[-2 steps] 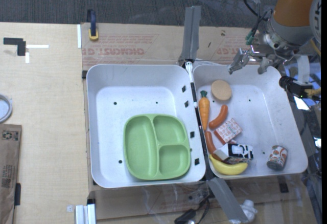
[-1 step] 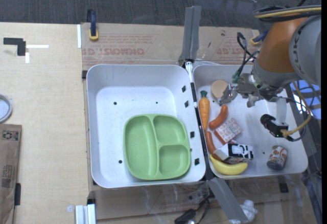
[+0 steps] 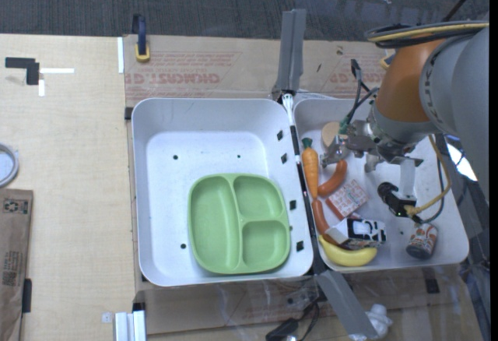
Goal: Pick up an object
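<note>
Gripper (image 3: 352, 146), finger spacing indiscernible and apparently empty, hovering in the right bin (image 3: 450, 247) just above-right of a sausage (image 3: 333, 177) and carrot (image 3: 310, 168).

Robot lab: bench (image 3: 62, 137), two white bins (image 3: 148, 176), cardboard backing (image 3: 202, 67), loose cables (image 3: 366, 94).

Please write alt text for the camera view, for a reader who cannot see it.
A grey and orange robot arm reaches into the right bin, which holds a carrot, a banana and a small can. The left bin holds a green divided plate.
</note>
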You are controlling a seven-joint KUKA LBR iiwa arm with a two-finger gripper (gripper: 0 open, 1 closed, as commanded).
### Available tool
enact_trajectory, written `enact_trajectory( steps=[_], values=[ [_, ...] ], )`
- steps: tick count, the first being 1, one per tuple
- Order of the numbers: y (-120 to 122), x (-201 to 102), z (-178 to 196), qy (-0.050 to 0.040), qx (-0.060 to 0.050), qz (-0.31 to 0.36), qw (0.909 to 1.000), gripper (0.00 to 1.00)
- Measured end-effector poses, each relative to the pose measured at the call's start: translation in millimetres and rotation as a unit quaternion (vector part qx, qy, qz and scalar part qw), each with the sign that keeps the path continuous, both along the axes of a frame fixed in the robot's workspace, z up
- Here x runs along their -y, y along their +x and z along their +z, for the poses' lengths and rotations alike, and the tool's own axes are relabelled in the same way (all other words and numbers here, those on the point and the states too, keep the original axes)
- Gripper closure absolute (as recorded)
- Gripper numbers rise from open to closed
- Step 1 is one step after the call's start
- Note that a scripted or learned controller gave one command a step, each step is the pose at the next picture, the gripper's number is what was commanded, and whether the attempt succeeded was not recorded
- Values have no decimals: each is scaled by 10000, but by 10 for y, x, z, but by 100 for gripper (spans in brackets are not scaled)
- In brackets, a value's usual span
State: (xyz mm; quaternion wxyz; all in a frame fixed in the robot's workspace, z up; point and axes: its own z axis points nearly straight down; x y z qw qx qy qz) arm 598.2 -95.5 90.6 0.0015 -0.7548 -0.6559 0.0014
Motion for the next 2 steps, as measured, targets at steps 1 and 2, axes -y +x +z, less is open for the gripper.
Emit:
enact_trajectory(
  steps=[1,2],
  values=[
    [-2,16,90,-1,-3,-22,10000,100],
    [-75,-425,1002,-4,9,530,9986,100]
  ],
)
